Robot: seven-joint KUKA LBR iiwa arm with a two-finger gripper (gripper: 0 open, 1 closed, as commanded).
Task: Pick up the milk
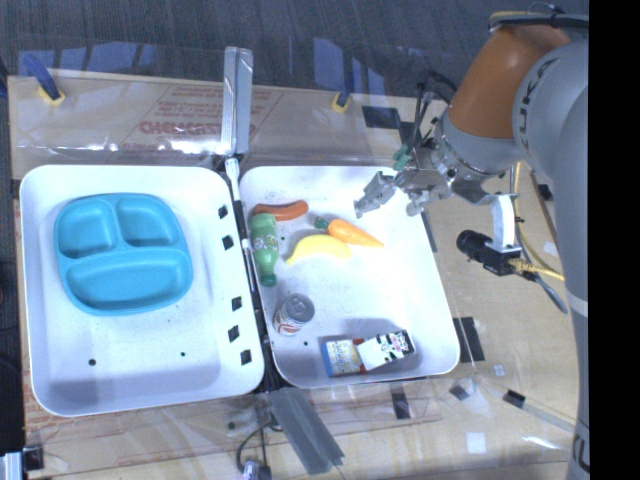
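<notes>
Nearest my camera, the milk carton (368, 352) lies flat on its side along the near wall of the right bin (432, 268), beside the near right corner. I judge it light and fairly stiff, a little slick on its printed faces, and likely to dent if squeezed hard. My best hold looks to be across its narrow width near the middle, where the fingers can straddle it; the wall close behind leaves little room on that side.

My gripper (395, 190) hangs over the far right part of that bin, well apart from the carton, fingers spread and holding nothing.

Counting the right bin: one carton, one can (294, 313) standing just beyond the carton, one green bottle (264, 248), one banana (318, 249), one carrot (352, 233) and one sausage (280, 210). Across in the left bin (40, 268) sits one blue divided tray (122, 250). Two bins, one arm.
</notes>
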